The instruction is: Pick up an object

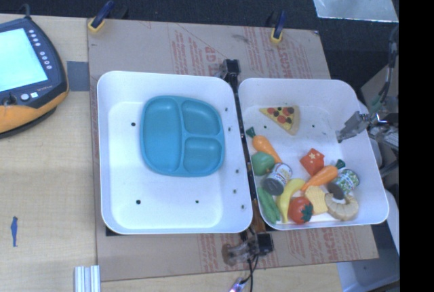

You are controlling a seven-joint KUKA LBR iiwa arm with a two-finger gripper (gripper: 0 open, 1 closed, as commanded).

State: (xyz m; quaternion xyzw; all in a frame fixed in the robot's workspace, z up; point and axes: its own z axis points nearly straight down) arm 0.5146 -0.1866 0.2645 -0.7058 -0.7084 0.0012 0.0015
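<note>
The right bin (319, 97) holds toy food. A pizza slice (281, 118) lies alone near its back. A heap fills its front: a carrot (264, 145), a green pepper (262, 163), a small can (277, 179), a banana (290, 192), a tomato (299, 211), a cheese wedge (316, 201), a red block (312, 160), a second carrot (322, 177), a green-labelled can (347, 181) and a bread ring (341, 206). My gripper (354, 126) hangs at the bin's right rim, apart from the food, to the right of the pizza slice.
The left bin (119, 169) carries a blue divided plate (183, 135). A tablet in an orange case (27, 77) lies at the far left of the bench. Clamps (100, 16) pin the cardboard at the back.
</note>
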